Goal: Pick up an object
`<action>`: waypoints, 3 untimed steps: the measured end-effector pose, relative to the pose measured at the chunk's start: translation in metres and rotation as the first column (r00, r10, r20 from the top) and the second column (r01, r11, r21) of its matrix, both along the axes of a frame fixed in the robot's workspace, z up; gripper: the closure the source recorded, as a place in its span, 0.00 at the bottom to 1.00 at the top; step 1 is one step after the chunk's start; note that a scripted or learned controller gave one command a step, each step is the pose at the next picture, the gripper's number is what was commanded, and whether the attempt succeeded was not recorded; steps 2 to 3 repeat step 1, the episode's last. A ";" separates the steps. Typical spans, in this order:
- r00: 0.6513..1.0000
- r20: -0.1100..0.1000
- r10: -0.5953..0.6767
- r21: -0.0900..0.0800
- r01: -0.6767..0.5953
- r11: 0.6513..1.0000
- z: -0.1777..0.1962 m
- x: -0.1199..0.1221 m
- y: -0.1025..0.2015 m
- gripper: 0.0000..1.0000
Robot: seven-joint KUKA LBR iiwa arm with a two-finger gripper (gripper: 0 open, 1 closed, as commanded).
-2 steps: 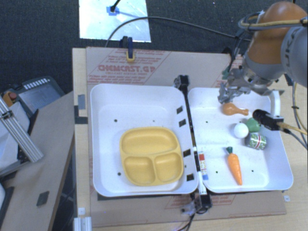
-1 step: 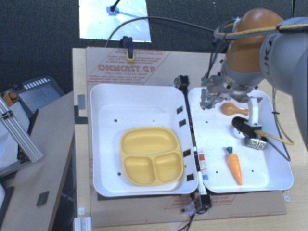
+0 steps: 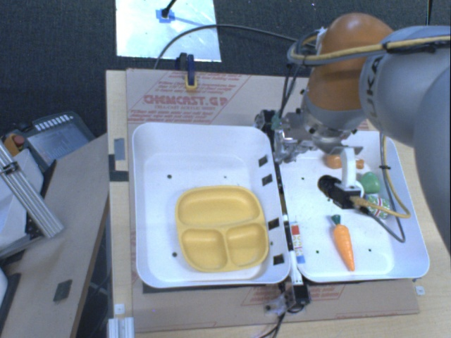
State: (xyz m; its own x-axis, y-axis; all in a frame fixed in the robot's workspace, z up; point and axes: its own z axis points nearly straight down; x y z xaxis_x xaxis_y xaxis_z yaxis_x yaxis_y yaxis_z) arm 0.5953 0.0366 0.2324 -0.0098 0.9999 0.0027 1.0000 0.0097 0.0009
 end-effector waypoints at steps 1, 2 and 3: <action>1.000 -0.001 0.001 0.001 -0.001 1.000 0.004 -0.018 0.059 1.00; 1.000 -0.001 0.001 0.001 -0.001 1.000 0.004 -0.018 0.059 1.00; 1.000 -0.001 0.001 0.001 -0.001 1.000 0.004 -0.018 0.059 1.00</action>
